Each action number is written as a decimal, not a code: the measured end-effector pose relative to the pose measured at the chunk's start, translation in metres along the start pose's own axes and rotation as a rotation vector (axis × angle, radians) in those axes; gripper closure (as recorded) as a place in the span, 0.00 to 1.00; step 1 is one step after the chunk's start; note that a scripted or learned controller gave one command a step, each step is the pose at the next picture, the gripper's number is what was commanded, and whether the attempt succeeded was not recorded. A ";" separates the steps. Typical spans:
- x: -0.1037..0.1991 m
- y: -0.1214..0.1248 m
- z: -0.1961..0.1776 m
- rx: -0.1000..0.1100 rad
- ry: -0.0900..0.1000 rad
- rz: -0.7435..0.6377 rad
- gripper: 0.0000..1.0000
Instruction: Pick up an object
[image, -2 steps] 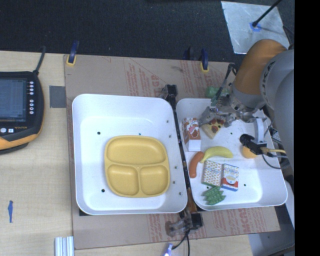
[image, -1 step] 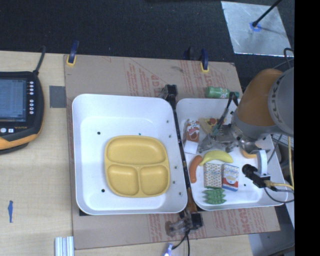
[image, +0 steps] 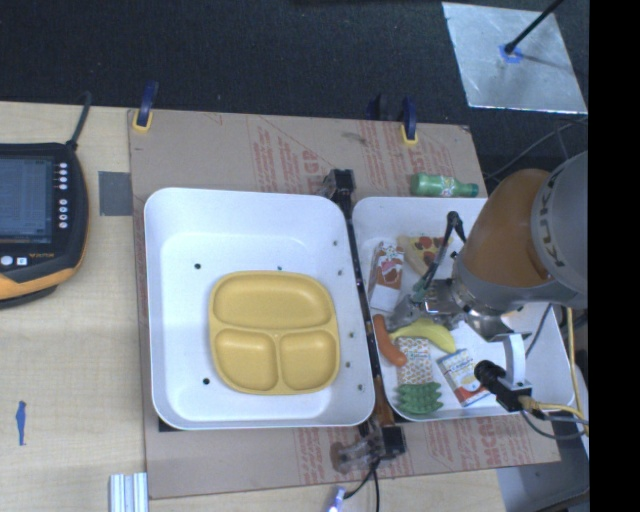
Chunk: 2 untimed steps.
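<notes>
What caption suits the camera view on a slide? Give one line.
KUKA arm's gripper reaches among toy foods in the right bin; a yellow divided tray sits in the left bin.

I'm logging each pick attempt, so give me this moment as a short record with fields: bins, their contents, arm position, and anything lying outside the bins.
left bin: holds a yellow divided tray
right bin: holds a clutter of small items, among them a banana, an orange carrot-like piece, a green item and printed packets
arm: reaches in from the right, over the right bin
gripper: low among the items, beside the banana; grip unclear
outside the bins: green bottle behind the right bin; handheld control pendant at far left
</notes>
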<state>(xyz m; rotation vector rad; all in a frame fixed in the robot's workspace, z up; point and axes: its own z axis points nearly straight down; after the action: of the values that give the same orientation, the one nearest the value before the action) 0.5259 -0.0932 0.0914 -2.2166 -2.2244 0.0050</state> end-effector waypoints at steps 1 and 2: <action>-0.012 0.008 0.000 -0.001 0.000 -0.002 0.00; -0.068 0.068 -0.025 -0.002 0.001 0.002 0.00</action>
<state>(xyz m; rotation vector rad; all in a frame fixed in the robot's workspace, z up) 0.5939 -0.1611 0.1168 -2.2195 -2.2228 0.0018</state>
